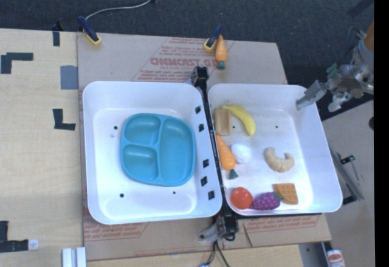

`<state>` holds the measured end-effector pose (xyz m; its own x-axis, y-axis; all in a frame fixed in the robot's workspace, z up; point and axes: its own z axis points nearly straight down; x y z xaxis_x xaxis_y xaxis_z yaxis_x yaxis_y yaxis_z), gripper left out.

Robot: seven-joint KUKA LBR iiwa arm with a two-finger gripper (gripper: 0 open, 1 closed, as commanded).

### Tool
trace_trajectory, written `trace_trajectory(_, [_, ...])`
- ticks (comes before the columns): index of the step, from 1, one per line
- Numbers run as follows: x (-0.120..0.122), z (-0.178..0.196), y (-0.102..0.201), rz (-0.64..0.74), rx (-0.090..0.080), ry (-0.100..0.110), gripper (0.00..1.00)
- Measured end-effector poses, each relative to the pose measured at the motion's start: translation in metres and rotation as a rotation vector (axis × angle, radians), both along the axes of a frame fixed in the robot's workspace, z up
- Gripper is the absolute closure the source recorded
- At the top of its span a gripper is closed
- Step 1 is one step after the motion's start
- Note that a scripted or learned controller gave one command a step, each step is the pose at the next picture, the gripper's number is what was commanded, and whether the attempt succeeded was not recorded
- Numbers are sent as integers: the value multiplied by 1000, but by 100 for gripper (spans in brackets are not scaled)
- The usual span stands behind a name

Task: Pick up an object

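Observation:
The right bin point(316, 138) holds several toy foods: a yellow banana point(241, 117), a tan bread piece point(222, 121), an orange carrot point(225, 154), a white egg point(242, 152), a croissant point(279, 160), a red tomato point(241, 197), purple grapes point(266, 201) and an orange wedge point(286, 193). My gripper point(322, 98) hangs over the bin's upper right corner, above the rim and away from all the foods. Its fingers stand apart, open, with nothing between them.
The left bin point(100, 114) holds a blue divided plate point(158, 149). A second carrot point(220, 50) lies on the cardboard behind the bins, beside a yellow clamp point(211, 42). A black divider with clips point(206, 138) runs between the bins.

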<state>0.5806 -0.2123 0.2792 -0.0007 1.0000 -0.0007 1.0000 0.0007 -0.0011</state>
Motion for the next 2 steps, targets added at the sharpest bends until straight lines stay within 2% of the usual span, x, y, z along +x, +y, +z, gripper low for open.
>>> trace_trajectory(1, [53, -113, 60, 2, 2, 3, 0])
trace_trajectory(2, [88, -191, 99, 2, 0, -1, 0])
